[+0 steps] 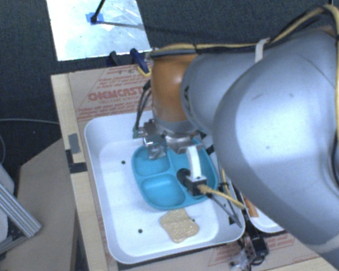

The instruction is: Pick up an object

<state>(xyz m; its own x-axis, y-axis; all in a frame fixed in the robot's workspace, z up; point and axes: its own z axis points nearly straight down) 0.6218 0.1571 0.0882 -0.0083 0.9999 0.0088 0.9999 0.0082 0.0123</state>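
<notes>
A blue divided tray (pixel 165 187) lies in the middle of the left white bin (pixel 116 192). A tan, bread-like slice (pixel 179 225) rests flat on the bin floor just in front of the tray, near the front wall. My gripper (pixel 172 153) hangs below the orange band (pixel 168 87) and sits low over the tray's back part, right at its surface. The gripper hides that part of the tray. Nothing can be seen held in it.
The grey arm covers most of the right bin (pixel 268 223), leaving a sliver of its front corner. Cardboard with red lettering (pixel 108 93) lies behind the bins. A shiny sheet (pixel 95 18) lies at the back, and a metal frame (pixel 0 198) stands at the left.
</notes>
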